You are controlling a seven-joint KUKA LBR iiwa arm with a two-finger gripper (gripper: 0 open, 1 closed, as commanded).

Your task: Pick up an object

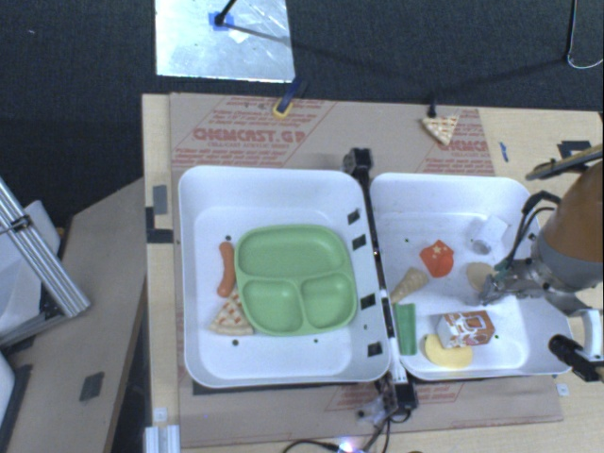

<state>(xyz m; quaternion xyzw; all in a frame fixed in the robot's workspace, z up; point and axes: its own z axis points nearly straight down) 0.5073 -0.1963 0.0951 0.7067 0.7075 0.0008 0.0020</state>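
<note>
My gripper (492, 290) reaches into the right bin (406, 196) from the right, with its tip low beside a beige round piece (478, 274). Just left of it lies a red toy (436, 258). A small brown and white carton (465, 329) lies below the gripper, with a yellow banana-like piece (444, 352) at its lower edge. A tan cone (409, 283) and a green stick (405, 328) lie near the bin's left wall. A white cylinder (489, 233) rests toward the back.
The left bin (198, 253) holds a green divided plate (293, 279), a red sausage (226, 266) and a pizza slice (230, 317). Another pizza slice (441, 126) lies on the cardboard behind the bins. A black divider clip line (368, 253) separates the bins.
</note>
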